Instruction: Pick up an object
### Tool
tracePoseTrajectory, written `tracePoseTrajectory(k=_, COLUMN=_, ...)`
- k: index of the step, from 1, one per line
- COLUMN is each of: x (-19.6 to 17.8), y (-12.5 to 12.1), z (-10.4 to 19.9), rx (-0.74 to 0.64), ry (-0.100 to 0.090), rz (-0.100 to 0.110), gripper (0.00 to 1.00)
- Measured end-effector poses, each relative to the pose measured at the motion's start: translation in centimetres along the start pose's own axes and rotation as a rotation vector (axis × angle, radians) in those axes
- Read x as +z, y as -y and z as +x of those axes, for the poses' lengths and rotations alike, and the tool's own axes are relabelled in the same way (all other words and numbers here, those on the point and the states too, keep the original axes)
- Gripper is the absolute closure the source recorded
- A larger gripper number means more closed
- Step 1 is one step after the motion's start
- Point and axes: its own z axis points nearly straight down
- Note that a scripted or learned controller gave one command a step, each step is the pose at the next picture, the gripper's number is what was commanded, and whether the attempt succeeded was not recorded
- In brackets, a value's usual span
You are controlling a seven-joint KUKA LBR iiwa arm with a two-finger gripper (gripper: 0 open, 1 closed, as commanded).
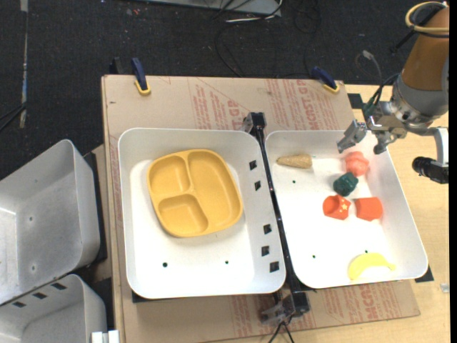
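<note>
The right bin point(307, 259) holds several small objects: a tan cone point(295, 161) near its far edge, a pink ball point(357, 163), a dark green lump point(345, 184), a red-orange piece point(337, 207), an orange block point(369, 209) and a yellow banana point(370, 265) at the front. My gripper point(365, 140) hangs over the bin's far right corner, just above and behind the pink ball. Its two fingers point(349, 136) stand apart, open, with nothing between them.
The left bin point(136, 263) carries a yellow divided plate point(193, 191). Black clips point(255, 122) join the two bins along the middle seam. Grey plastic tubs point(39, 206) stand off the bench at the left. Cables lie on the dark floor behind.
</note>
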Motion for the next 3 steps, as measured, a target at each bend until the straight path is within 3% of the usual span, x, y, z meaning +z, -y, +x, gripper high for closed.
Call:
tracePoseTrajectory(k=1, x=-1.0, y=-0.3, z=0.1, rx=-0.003, ry=0.003, rz=-0.015, gripper=0.00)
tracePoseTrajectory(k=3, x=8.0, y=0.1, z=0.6, rx=-0.002, ry=0.002, rz=-0.011, gripper=0.00)
